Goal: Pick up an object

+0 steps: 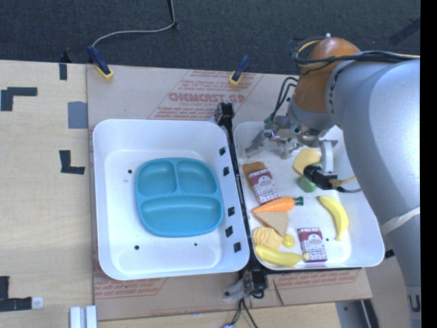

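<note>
Red lettering on the cardboard [198, 96] over the surface reads "CHEMCAST". The end effector [278, 139] hangs in the upper part of the right bin [369, 248]; whether it is open or closed cannot be told. Below it lie a small carton [261, 183], carrot [276, 204], bananas [334, 214] and a second carton [312, 244]. A blue plate [180, 196] sits in the left bin [109, 183].

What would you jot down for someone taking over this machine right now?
Gripper: low over the far end of the right bin; grip state unclear, nothing seen held.
Right bin: two small cartons, carrot, two bananas, corn, a yellow piece near the gripper.
Left bin: blue divided plate.
Done: no pick visible.
Left: grasp one object and lift it.
</note>
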